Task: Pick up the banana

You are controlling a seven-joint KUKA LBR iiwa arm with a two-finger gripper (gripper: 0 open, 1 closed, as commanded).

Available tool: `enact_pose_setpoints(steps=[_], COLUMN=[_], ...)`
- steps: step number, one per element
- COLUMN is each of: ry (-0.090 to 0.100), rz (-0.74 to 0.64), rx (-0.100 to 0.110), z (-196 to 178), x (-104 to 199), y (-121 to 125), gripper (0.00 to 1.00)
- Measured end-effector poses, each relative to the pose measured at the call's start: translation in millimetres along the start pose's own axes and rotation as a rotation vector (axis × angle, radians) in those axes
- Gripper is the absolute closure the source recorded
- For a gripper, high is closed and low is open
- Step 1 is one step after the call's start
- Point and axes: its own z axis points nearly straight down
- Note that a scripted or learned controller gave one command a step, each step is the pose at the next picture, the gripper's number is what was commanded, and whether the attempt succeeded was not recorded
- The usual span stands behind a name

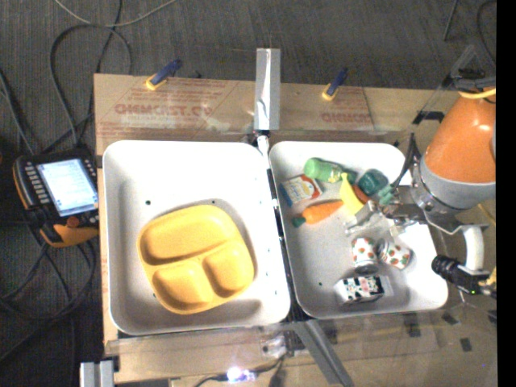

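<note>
hovering low over the right bin (419, 301), the hand (372, 214) sits at the end of the grey arm (463, 147) with its orange band, which comes in from the right edge. its metal fingers point leftward into the cluster of things, but they blur together with the clutter under them, so whether they are spread or pressed together i cannot tell. nothing is clearly seen between them.

the banana (351, 192) lies in the upper middle of the right bin, a small yellow piece, just left of the hand and touching or nearly touching its tip. a teal object (372, 182) sits just beside it on the right, a green bottle (322, 169) above and to its left, and a small carton (299, 189) further left. an orange carrot (321, 212) lies just below the banana, slanting toward the bin's left wall. two strawberry-patterned cups (379, 253) stand near the hand's lower side, and a black and white box (360, 289) lies near the bin's front.

the left bin (121, 184) holds a yellow divided tray (197, 256). both bins rest on the bench (185, 107). a tablet (63, 185) lies on the floor at far left.
</note>
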Motion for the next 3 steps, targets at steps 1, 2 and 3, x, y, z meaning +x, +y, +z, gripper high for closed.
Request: enact_pose_setpoints(steps=[1, 2, 3], ry=[0.000, -0.004, -0.003], rz=[-0.002, -0.007, -0.007], rx=[-0.002, -0.004, -0.002], z=[2, 112, 113], x=[-32, -45, -45], y=[80, 105, 104], gripper=[0.00, 0.00, 0.00])
